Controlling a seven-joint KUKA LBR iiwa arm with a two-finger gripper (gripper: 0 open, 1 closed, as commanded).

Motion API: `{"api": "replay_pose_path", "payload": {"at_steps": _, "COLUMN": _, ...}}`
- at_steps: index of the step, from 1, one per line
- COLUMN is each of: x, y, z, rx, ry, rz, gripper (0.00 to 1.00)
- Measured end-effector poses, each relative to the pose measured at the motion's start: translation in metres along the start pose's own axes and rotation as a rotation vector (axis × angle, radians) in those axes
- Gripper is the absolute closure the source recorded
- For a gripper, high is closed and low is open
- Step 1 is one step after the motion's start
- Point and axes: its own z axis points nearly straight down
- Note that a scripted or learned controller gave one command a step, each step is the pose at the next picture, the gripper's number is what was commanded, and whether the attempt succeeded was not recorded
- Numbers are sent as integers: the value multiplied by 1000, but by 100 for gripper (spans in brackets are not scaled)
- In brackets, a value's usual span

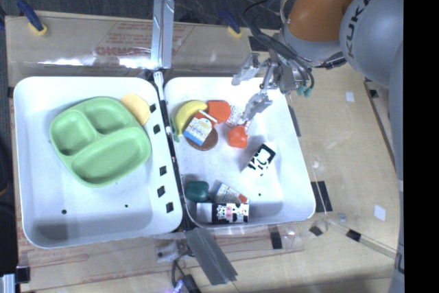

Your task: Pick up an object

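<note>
The right bin [291,182] holds a yellow banana [187,113], an orange block [219,110], a small carton [199,130] on a brown disc, a red-orange piece [237,137], a black-and-white box [260,159], a dark green item [197,190] and a cow-patterned box [230,213]. My gripper [251,88] hangs over the bin's far side, just above and right of the orange block. Its two fingers are spread open with nothing between them. The lower fingertip [256,107] is close to the red-orange piece.
The left bin [34,202] carries a green divided plate [101,139] and a yellow item [136,106] at its far right corner. A metal divider [163,31] stands between the bins at the back. The grey arm [363,17] fills the upper right.
</note>
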Motion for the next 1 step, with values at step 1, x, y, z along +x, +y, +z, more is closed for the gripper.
{"api": "replay_pose_path", "payload": {"at_steps": 1, "x": 103, "y": -24, "z": 122, "rx": -2, "ry": 3, "rz": -8, "gripper": 0}}
